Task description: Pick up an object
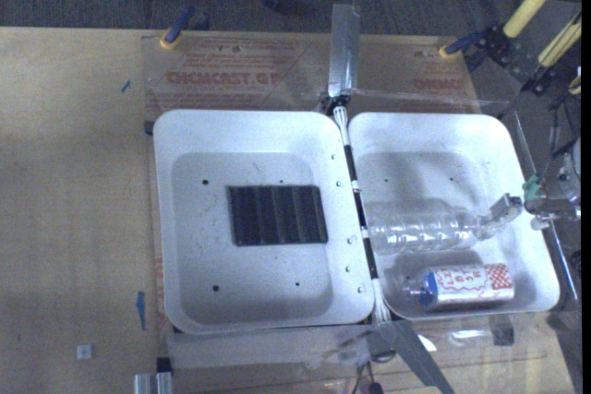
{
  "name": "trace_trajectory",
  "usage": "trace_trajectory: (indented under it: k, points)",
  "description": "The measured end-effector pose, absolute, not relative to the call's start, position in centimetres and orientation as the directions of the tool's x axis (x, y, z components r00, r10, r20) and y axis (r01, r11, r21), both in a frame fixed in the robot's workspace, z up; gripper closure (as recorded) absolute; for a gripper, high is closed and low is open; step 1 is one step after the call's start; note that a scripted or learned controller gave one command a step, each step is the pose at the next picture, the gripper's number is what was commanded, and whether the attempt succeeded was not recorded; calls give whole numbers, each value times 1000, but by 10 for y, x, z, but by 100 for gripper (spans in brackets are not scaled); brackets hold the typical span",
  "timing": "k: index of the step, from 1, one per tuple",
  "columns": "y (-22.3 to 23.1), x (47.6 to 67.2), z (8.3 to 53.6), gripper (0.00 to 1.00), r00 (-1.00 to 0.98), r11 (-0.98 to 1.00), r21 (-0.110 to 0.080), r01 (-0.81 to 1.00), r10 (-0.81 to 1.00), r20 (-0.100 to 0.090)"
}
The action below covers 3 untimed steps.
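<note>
**Camera view: two bins, nothing picked up yet**

Left white bin (185, 143) has a dark ribbed rectangular tray (277, 214) mid-frame. Right white bin (517, 161) holds a clear plastic bottle (427, 231) and, lower right, a red-and-white patterned can (466, 283). Gripper (545, 203) sits at right edge, can't tell its state.

Two shallow white bins side by side on a tan bench: left bin (185, 152) holding a dark ribbed rectangular tray (277, 215) flat at its middle. Right bin (416, 138) holding a clear plastic bottle (434, 231) lying on its side, and near its front wall a can (464, 283) with red-and-white label, also lying down. Gripper (540, 198) at the right bin's right rim, just beside the bottle's neck.
</note>
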<state>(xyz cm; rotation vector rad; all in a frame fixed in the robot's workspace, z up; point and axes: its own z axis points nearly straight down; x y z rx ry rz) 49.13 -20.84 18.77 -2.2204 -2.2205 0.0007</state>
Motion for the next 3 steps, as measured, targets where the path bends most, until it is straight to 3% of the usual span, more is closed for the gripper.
trace_trajectory:
  k: [1, 2, 3]
  points:
    - [-125, 542, 109, 0, 23, -23, 0, 1000, 1000, 0]
    - [-188, 552, 88, 0, -21, 21, 7, 1000, 1000, -3]
    - [-198, 607, 87, 0, -239, 239, 6, 971, 971, -5]
